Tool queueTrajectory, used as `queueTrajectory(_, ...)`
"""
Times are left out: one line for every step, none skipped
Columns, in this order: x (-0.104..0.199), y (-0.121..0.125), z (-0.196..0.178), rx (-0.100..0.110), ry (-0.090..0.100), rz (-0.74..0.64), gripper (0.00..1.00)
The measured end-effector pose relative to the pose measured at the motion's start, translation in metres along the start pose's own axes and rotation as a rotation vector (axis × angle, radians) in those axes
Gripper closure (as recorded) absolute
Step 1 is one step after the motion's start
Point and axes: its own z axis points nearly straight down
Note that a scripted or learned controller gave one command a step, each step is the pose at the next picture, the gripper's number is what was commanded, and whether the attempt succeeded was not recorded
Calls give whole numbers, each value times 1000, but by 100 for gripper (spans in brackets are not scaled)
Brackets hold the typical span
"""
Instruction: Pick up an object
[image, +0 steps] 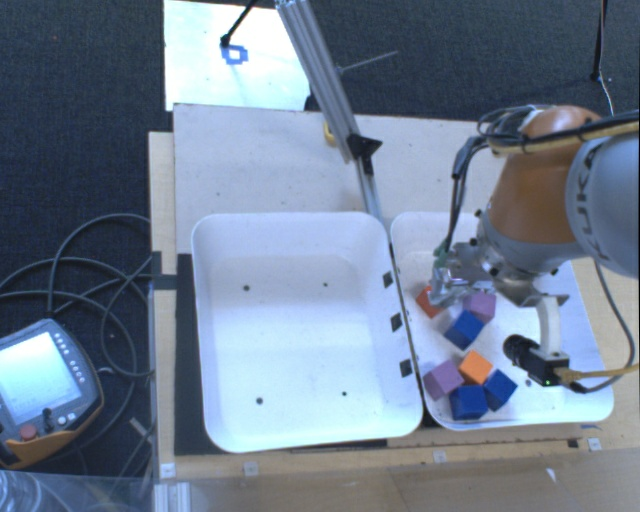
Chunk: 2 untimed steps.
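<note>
Nearest you, two white bins sit on a pale board above dark carpet, and the gripper hovers over blocks in the right bin, finger state possibly hidden, so I cannot tell.

**Left bin open, right bin crowded**

The left bin, toward the tabletop's left edge, has a bare floor, open from above. The right bin is crowded: the arm overhangs its far half, and the tool sits low by the wall shared by the bins. Blocks cluster in its near half: an orange block, purple block and blue block close by the tool, then four more packed toward the near edge. A slanted pole crosses the tabletop's far edge above the bins' junction.
</note>
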Motion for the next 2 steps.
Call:
queueTrajectory(44, 30, -3, -2, 0, -1, 100)
queueTrajectory(106, 45, -2, -1, 2, -2, 100)
